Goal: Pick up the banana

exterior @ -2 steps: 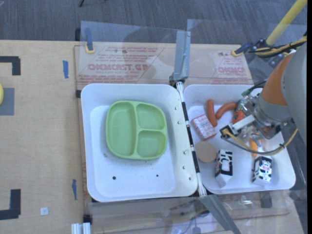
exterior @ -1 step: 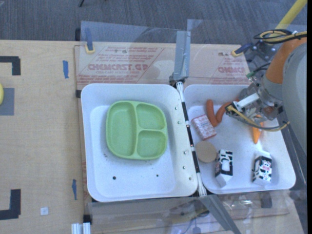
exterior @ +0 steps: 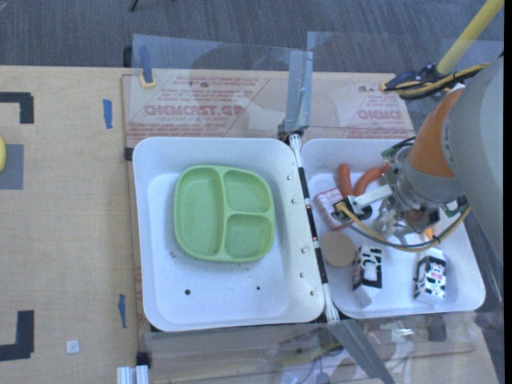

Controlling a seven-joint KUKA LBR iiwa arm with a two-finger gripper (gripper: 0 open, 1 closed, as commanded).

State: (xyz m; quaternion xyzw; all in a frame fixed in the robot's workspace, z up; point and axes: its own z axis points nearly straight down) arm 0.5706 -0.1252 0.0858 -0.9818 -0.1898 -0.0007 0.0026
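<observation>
Nearest the camera, in the right bin (exterior: 472,294), two black-and-white cartons (exterior: 370,266) lie at approx. 6 o'clock, just beside each other, and a brown disc (exterior: 339,249) lies at 8 o'clock. The gripper (exterior: 394,222) hangs over the bin's centre, low among the clutter, prob. because the program searches for the banana there. Whether the gripper is spread or pressed together I cannot tell, as the wrist and cables cover it. I also cannot tell where the banana lies; maybe it is under the arm (exterior: 448,142). At 11 o'clock lie two orange sticks (exterior: 346,178). At 9 o'clock from the gripper, the left bin (exterior: 160,294) bears a green plate (exterior: 225,213), well apart.
</observation>
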